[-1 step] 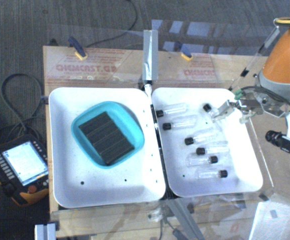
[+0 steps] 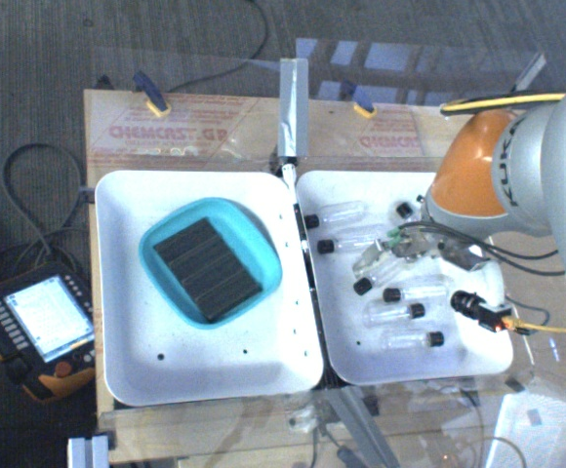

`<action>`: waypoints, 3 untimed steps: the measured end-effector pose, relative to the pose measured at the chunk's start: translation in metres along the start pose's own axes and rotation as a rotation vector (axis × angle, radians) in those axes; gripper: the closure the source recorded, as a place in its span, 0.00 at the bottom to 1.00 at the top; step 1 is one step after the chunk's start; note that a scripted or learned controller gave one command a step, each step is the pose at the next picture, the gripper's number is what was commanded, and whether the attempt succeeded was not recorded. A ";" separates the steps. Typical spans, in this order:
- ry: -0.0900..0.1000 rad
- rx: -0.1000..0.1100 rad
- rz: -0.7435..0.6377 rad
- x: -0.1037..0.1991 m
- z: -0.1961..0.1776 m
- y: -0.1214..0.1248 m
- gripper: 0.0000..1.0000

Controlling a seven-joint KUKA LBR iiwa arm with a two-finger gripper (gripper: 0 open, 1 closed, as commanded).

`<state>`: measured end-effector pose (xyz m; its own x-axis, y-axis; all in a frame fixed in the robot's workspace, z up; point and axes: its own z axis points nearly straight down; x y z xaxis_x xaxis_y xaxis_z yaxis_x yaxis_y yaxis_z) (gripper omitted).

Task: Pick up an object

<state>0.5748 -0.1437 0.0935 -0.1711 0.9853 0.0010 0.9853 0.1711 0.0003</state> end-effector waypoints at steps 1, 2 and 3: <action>-0.010 -0.010 -0.106 0.039 0.003 0.021 0.00; -0.007 -0.016 -0.104 0.039 -0.008 0.023 1.00; -0.004 0.000 -0.002 0.077 -0.091 0.108 1.00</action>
